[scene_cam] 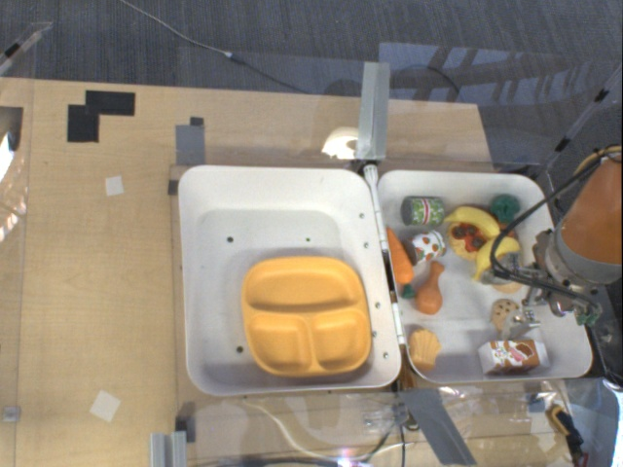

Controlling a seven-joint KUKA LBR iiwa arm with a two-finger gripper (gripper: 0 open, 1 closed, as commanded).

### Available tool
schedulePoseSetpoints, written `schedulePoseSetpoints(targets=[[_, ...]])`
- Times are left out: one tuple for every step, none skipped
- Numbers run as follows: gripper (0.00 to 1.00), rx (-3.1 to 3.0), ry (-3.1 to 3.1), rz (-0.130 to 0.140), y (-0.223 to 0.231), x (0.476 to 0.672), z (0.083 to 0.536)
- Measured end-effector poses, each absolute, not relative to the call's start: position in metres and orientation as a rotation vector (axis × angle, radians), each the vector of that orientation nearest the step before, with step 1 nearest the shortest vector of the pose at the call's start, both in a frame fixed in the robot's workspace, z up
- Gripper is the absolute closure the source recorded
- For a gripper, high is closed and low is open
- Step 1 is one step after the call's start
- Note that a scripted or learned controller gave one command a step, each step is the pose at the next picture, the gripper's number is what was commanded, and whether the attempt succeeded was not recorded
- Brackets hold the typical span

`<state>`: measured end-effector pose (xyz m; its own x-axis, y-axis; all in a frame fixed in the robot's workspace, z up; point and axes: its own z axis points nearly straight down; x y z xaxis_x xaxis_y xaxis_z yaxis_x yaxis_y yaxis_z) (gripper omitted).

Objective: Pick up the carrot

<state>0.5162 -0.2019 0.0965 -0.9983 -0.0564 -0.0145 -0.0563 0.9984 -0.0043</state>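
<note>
Camera view: we see two white bins side by side. The left bin (209, 261) holds a yellow divided tray (307, 314). The right bin (574, 363) holds the food items.

The carrot (400, 258) lies in the right bin, hard against its left wall, right beside the divider between the bins. Just to its right sits a drumstick (431, 290), close enough that we can't tell if they touch. A green can (422, 210) is above it, a small jar (427, 246) just to its right, a banana (484, 233) further right.

The arm (594, 227) comes in from the right; the gripper (531, 282) hangs over the right side of that bin, near a cookie (503, 311) and a small carton (512, 356) (well apart from the carrot). We can't tell how the jaws stand, the tip is too cluttered to read.

Progress: we judge nothing done yet. The carrot rests in the bin, ungrasped. Left to do: cross the bin leftward, descend, close, lift.

Orientation: the carrot's long axis runs roughly up-down in the view, parallel to the bin wall, tilted slightly. Which end is the tip we can't tell for sure.
</note>
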Motion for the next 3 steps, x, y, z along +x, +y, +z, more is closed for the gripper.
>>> schedulePoseSetpoints(targets=[[1.0,-0.099,3.115,-0.011,-0.201,0.52,0.109],[1.0,-0.286,3.106,-0.016,-0.207,0.511,0.247],[1.0,-0.513,3.093,-0.003,-0.201,0.495,0.184]])
